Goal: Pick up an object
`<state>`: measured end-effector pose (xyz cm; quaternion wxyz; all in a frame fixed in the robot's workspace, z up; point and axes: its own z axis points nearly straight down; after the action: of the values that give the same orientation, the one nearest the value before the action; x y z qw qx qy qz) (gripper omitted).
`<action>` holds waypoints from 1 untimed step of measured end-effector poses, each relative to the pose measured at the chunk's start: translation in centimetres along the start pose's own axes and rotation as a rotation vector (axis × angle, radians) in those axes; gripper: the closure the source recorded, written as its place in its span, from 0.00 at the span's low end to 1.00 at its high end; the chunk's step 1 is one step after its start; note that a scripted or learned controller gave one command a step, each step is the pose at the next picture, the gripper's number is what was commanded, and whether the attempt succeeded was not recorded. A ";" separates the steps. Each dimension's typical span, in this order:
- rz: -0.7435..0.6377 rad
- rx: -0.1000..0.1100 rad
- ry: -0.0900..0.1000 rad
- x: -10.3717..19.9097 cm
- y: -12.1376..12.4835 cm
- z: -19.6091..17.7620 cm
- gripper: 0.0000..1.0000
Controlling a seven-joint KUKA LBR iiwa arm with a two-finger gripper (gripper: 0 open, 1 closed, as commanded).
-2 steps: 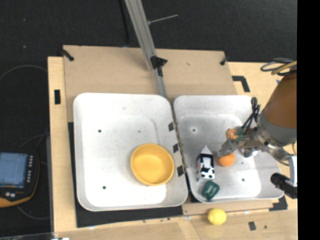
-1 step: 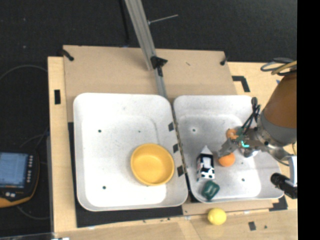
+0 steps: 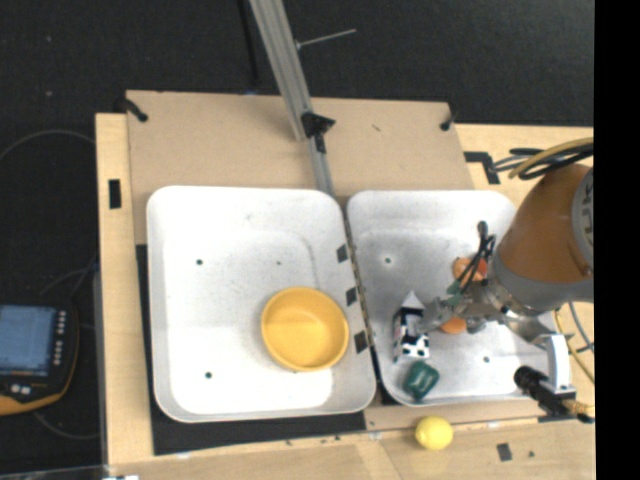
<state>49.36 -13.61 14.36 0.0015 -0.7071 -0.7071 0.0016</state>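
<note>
At far left, one handheld pendant (image 3: 30,356) with a blue screen, off the bench (image 3: 250,133) and cut by the frame edge. Next, two shallow white bins side by side: the left bin (image 3: 210,238) with a single yellow bowl (image 3: 304,328), upright, mouth up, near the lower right corner. Above the seam between the bins, one grey metal rail (image 3: 285,63) slanting down from the top of the frame. In the right bin (image 3: 420,223), three small things low down and close together: a white-and-black piece (image 3: 407,320), a black-and-white spotted toy (image 3: 413,347) just below it, and a green block (image 3: 421,379) nearest the front rim, long axis tilted down toward the left. Exact shapes of the first two hard to make out. On the bench in front of the right bin, one yellow ball (image 3: 433,433). Further right, something orange (image 3: 453,320) low in the bin, partly hidden under the arm, form unclear. Over it the claw (image 3: 470,293), tangled with dark cables and green bits; cannot tell whether spread or pinched. At right, one grey arm with its orange band (image 3: 545,233), covering that bin's right side and cut off by the frame.
</note>
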 end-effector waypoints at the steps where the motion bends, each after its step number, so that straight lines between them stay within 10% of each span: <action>1: -0.004 -0.020 0.000 -0.1 0.6 2.2 0.00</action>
<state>49.97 -13.68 12.18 -0.0055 -0.7058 -0.7084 -0.0056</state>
